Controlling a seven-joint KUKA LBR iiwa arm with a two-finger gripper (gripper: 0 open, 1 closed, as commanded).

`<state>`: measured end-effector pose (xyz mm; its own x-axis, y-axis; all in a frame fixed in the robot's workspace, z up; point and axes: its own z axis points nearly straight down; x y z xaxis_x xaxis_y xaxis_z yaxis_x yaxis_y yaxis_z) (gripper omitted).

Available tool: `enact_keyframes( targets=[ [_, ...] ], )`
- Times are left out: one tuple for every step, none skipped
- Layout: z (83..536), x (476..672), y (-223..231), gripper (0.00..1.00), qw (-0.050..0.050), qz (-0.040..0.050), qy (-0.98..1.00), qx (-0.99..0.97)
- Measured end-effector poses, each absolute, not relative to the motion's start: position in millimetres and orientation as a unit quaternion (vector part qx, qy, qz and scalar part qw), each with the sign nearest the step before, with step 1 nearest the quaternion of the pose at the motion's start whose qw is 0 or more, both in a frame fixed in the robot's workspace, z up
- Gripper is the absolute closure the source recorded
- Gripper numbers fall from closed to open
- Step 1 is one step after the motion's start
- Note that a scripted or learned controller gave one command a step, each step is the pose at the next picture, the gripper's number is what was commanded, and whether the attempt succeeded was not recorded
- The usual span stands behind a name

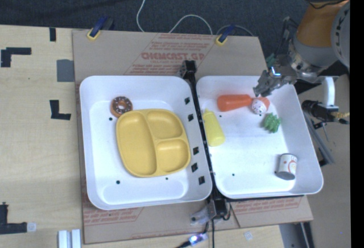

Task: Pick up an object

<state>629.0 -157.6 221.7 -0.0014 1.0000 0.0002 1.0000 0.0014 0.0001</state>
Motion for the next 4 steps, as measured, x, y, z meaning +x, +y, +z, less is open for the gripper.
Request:
enact_keyframes(
  targets=[
    [224,604.3,-106,1.00,0.001,0.0002,-0.709,-0.705],
    [233,589.6,-59,1.00,0.001,-0.0004,-0.709,-0.705],
    [237,574.5,2,1.00,0.002,-0.0002,-0.710,-0.704],
    [224,563.7,57,1.00,0.002,0.0009,-0.710,-0.705]
  ],
)
